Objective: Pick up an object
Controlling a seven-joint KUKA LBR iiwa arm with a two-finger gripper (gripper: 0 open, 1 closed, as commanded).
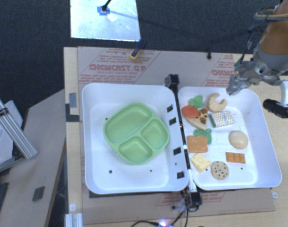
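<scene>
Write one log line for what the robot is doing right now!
gripper: over back edge of right bin, holding nothing seen | toy food: croissant, cookie, all lying in right bin | green tray: in left bin

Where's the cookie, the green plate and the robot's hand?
cookie (220, 170): camera view, middle of its top face.
green plate (116, 125): camera view, floor of its biggest compartment.
hand (233, 88): camera view, at its fingertips.

We saw a light green three-compartment plastic tray (136, 133) lying in the left shallow white bin (94, 103) on the table (116, 63).
</scene>
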